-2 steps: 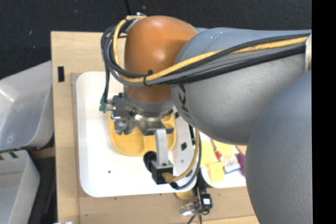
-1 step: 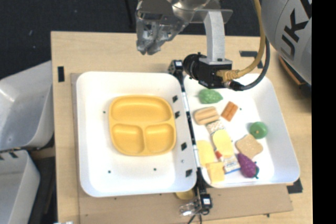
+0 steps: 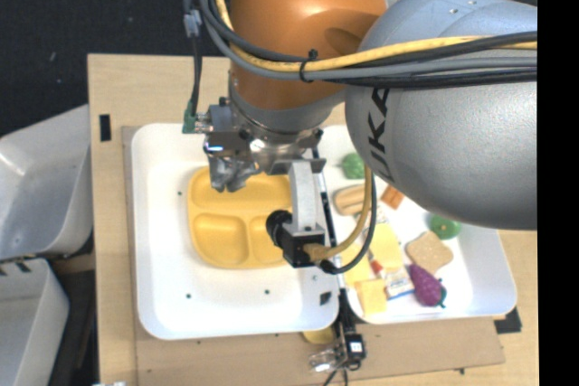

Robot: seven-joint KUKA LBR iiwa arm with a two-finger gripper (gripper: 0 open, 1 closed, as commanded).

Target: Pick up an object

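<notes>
Tray: a yellow divided tray (image 3: pixel 226 230) lies flat in the left bin (image 3: pixel 163 285), near its middle, partly under the arm's wrist.
Gripper: the gripper (image 3: pixel 231 172) hangs over the tray's far left corner, close to its rim or touching it; which, I cannot tell.
Jaws: hidden by the wrist and mount, so I cannot tell whether they stand wide or narrow, and nothing shows between them.
Arm: the orange band (image 3: pixel 298 4) and grey link cover much of the right bin (image 3: pixel 488 294).
Other things: in the right bin lie a purple eggplant (image 3: pixel 425 285), a tan bread slice (image 3: pixel 429 252), yellow blocks (image 3: pixel 380 249) and green pieces (image 3: pixel 354 165), close together.
Handling, tray: it looks like thin moulded plastic, so likely light, stiff and smooth; a flat pinch from above would find nothing to close on.
Where to hold: the raised rim or a divider wall, one finger on each side; a corner hold may let the tray swing.
Handling, small things: likely light toy food, easier to enclose but crowded.
Tabletop: pale wood (image 3: pixel 113 86) under both bins.
</notes>
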